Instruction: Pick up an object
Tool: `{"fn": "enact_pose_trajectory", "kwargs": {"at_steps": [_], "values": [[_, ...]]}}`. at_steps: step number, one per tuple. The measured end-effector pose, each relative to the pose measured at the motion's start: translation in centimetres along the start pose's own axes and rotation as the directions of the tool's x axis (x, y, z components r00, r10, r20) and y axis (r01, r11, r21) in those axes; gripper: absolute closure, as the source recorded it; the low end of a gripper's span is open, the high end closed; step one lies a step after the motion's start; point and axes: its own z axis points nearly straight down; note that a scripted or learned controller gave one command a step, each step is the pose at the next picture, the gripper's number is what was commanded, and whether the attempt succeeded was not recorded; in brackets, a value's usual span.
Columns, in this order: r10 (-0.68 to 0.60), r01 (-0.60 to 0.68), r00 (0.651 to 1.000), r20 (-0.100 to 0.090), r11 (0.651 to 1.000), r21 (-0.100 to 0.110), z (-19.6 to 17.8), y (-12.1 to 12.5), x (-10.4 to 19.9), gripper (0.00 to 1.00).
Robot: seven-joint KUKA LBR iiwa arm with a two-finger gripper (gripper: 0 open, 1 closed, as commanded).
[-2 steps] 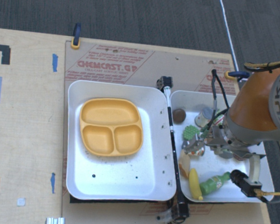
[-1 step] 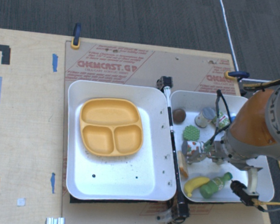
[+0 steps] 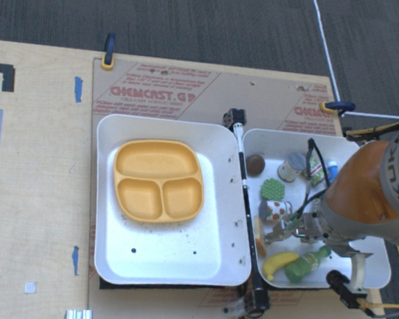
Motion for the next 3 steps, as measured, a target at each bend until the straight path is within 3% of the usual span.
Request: {"fn": "enact_pose_trajectory", "kwargs": {"at_steps": [1, 2, 3], "values": [[0.002, -0.002, 1.000, 0.003, 1.000, 0.000, 0.0, 0.0, 0.3, 0.00], [0.001, -0.001, 1.000, 0.002, 1.000, -0.002, -0.9, 0.2, 0.3, 1.00], [-0.002, 0.002, 1.000, -0.004, 1.000, 0.011, -9.7, 3.1, 6.7, 1.00]]}}
